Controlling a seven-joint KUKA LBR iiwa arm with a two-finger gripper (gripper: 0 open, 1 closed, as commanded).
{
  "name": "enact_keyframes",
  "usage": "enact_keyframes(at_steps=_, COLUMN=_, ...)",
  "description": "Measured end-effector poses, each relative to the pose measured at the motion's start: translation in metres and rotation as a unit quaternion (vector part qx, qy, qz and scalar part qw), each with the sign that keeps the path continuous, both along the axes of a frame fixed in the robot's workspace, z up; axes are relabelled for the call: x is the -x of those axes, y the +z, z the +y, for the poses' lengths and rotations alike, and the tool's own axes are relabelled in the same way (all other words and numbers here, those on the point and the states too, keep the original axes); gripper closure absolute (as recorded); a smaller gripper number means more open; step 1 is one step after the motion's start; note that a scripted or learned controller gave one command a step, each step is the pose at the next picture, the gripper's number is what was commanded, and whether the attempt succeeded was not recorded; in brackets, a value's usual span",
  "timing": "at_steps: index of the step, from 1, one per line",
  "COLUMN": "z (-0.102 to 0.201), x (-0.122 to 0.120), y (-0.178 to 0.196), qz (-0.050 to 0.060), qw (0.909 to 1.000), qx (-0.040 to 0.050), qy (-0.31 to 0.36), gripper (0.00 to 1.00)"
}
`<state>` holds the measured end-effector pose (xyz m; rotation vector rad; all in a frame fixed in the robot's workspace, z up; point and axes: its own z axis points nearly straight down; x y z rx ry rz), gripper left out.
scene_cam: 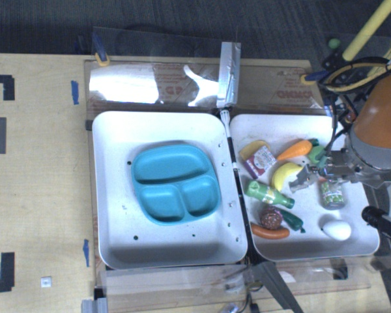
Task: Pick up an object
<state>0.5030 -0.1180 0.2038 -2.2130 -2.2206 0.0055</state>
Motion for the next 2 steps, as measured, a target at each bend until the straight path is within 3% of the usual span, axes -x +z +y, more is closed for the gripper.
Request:
enact_keyframes(at_steps=1, z=0.004, x=-0.03, y=-0.097, qz=-0.004, qw=0.9976, qx=0.0007, qy=0.069, gripper=0.0)
enact_keyframes(at_steps=2, z=-0.025, x=-0.03, y=-0.066, qz=-0.003, qw=0.9996, qx=0.0013, qy=0.029, gripper=0.0)
